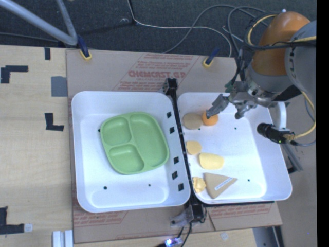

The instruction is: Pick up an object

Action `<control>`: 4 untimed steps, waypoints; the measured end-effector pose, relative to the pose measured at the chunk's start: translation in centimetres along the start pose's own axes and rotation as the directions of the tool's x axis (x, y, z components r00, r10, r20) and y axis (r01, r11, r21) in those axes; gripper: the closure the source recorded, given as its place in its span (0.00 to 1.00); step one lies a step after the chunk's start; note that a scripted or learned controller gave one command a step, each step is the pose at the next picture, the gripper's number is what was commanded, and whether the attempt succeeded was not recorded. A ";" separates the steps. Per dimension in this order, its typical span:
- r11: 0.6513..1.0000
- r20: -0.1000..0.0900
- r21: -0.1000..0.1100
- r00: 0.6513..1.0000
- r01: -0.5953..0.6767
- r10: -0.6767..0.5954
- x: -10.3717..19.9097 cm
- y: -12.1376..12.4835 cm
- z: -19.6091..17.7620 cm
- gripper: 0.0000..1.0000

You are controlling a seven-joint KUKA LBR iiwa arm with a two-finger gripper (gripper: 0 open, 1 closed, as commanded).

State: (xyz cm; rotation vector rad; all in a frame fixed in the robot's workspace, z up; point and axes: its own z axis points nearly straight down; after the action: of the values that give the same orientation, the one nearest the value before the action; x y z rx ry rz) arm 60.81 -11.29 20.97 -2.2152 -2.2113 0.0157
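Observation:
My gripper (228,108) hangs over the back of the right bin (262,158) with its two fingers spread open. The left finger (215,107) sits right above a small orange piece (209,120); nothing is between the fingers. Beside the orange piece lies a tan round disc (192,121). Nearer the front are a small yellow round piece (193,147), a yellow oval piece (211,161), a tan wedge (220,183) and a small yellow lump (198,184).
A green divided plate (134,142) lies in the left bin (87,189). A black divider (175,133) runs between the bins. Cables trail behind the bench, and a black fitting (271,131) sticks out at the right bin's right rim.

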 end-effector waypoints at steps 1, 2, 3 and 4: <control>1.000 0.001 -0.013 1.000 0.003 -0.003 0.0 0.3 -0.8 0.00; 1.000 0.002 -0.010 1.000 0.003 -0.003 0.5 0.2 5.5 0.00; 1.000 0.002 -0.011 1.000 0.003 -0.003 0.7 0.3 9.9 0.00; 1.000 0.003 -0.014 1.000 0.004 -0.004 0.8 0.3 12.6 0.00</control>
State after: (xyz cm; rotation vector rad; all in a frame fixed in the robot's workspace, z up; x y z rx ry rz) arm 60.95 -10.50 8.35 -2.2196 -2.2238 0.0035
